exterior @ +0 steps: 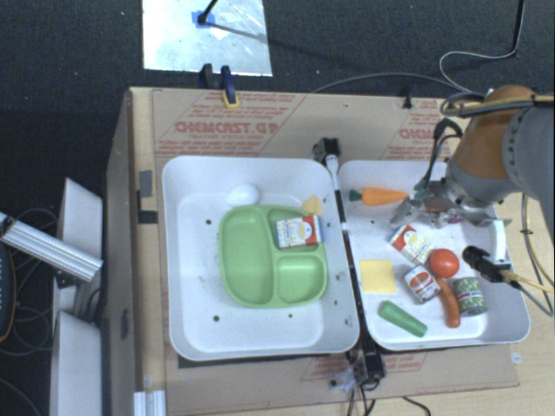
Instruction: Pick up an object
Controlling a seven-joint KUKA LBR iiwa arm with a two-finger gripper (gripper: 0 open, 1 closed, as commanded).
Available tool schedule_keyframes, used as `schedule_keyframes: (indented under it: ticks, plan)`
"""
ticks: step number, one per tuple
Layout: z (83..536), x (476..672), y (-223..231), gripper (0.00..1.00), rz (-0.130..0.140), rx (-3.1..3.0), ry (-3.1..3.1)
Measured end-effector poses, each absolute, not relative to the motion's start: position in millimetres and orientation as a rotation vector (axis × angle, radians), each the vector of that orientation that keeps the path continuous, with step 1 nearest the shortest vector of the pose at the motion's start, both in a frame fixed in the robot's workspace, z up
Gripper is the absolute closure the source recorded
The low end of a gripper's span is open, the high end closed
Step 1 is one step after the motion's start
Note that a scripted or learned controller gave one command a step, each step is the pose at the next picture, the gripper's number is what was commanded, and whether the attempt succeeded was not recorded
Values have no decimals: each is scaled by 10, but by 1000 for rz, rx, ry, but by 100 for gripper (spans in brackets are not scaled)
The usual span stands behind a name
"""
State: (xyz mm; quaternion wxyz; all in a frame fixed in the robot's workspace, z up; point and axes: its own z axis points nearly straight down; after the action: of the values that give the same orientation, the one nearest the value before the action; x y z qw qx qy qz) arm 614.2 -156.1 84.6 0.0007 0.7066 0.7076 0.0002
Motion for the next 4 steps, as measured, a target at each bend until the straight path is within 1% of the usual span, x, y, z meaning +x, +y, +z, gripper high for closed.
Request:
schedule_keyframes:
  ticks: [1,2,3,4]
  plan:
    - [798,6604,-1449,0,-34,2231,2247]
    - [847,6495,-1534,0,1,2217,2222]
    - [806,6593,-1476,0,-29,2229,2242]
    - [847,6433,-1556,0,1,2218,2222]
